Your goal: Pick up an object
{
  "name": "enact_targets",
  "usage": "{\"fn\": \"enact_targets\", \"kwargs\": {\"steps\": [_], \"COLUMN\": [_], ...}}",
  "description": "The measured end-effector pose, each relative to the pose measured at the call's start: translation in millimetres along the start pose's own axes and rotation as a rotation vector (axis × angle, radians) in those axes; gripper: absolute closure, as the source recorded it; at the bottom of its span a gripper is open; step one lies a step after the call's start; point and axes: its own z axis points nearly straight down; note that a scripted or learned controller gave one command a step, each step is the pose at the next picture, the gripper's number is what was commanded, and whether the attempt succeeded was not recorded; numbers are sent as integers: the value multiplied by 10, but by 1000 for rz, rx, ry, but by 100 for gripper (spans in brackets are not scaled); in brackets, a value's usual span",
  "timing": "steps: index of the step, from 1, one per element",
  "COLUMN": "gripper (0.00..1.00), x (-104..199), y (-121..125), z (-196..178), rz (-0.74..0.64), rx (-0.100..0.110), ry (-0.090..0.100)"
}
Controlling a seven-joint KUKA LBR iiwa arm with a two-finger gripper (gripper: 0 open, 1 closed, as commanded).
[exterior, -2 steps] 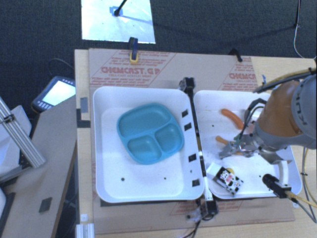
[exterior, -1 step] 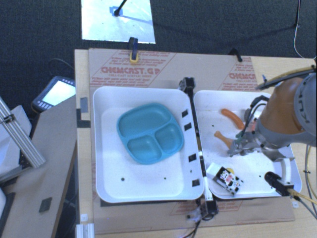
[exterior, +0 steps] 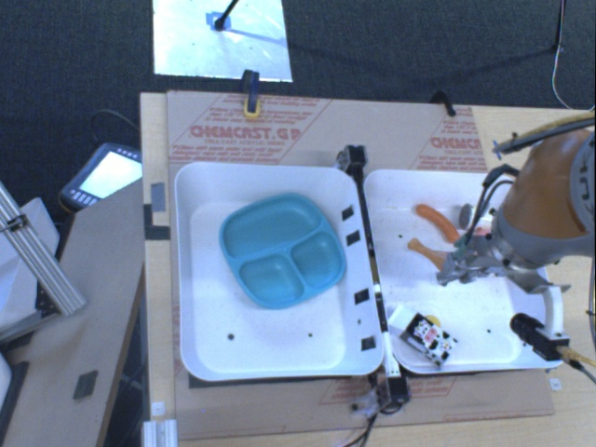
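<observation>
In the right bin [exterior: 484, 347], two orange, carrot-like pieces lie near the middle. One orange piece [exterior: 434, 217] is farther back. The other orange piece [exterior: 424, 247] is closer to the front, and its right end runs under the gripper. My gripper [exterior: 458, 271] hangs low over the right bin, directly over that end. A small white toy with black and yellow marks [exterior: 427, 334] lies at the front left corner of the right bin, well clear of the gripper. A small brownish thing [exterior: 464, 215] sits behind the gripper, partly hidden by cables.
The left bin [exterior: 200, 343] holds a blue divided plate [exterior: 281, 248] at its middle. A black divider strip [exterior: 365, 250] runs between the bins. The arm's grey and orange body [exterior: 554, 203] covers the right bin's right side.
</observation>
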Motion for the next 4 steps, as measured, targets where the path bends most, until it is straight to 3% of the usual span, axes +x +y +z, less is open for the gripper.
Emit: {"fn": "enact_targets", "kwargs": {"steps": [2, 4], "gripper": [100, 100], "x": [27, 1029], "y": [145, 323], "z": [-1088, -843], "rz": [-2, -6], "rx": [-4, 4], "ry": [-1, 3]}}
